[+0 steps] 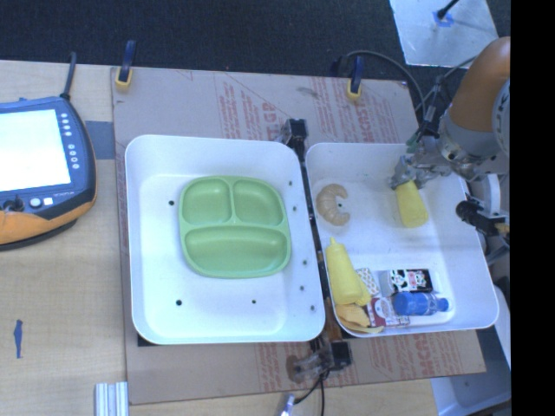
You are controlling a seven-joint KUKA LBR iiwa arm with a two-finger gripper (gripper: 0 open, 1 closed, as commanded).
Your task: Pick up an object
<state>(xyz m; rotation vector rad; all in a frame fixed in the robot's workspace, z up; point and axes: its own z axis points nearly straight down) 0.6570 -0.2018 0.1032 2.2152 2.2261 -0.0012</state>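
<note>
**Watch for a slip at the yellow block**

Your hand sits at the top end of the yellow block in the right bin. You cannot tell whether its fingers are spread or pinching, as the wrist blurs them. If it has only that end, the block may pivot and drop when lifted. The arm reaches in from the right, wrist angled down over the bin's far half, well apart from the croissant
</note>
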